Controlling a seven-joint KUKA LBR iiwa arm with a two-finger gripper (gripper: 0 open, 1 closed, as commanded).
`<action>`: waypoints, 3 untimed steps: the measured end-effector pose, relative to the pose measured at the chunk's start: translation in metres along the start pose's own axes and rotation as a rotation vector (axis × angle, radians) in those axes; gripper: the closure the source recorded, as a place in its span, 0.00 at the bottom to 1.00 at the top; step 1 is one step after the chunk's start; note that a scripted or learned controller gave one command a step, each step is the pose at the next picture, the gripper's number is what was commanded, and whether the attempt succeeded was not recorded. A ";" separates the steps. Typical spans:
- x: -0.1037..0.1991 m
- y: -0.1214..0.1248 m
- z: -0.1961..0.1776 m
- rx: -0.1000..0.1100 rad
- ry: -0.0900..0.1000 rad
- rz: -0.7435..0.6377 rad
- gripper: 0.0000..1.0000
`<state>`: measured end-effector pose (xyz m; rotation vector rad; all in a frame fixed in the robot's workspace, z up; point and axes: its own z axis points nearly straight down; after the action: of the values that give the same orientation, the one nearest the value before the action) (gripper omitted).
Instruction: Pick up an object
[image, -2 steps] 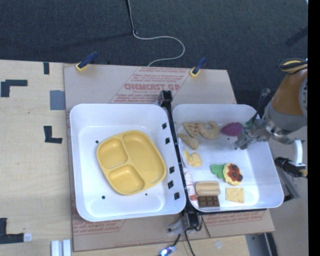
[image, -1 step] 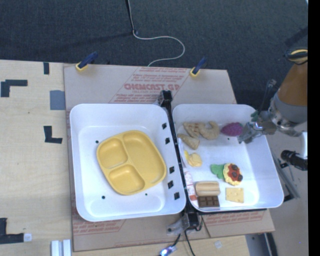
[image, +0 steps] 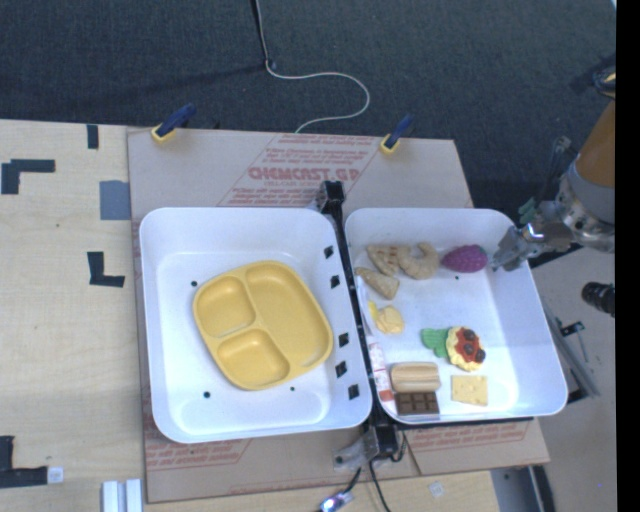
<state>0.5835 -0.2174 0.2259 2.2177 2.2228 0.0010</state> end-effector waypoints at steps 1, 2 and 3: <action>0.047 0.016 0.011 0.006 0.003 -0.004 1.00; 0.102 0.025 0.021 0.006 0.003 -0.005 1.00; 0.152 0.040 0.028 0.006 0.003 -0.005 1.00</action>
<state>0.6233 -0.0649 0.1978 2.2167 2.2322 -0.0029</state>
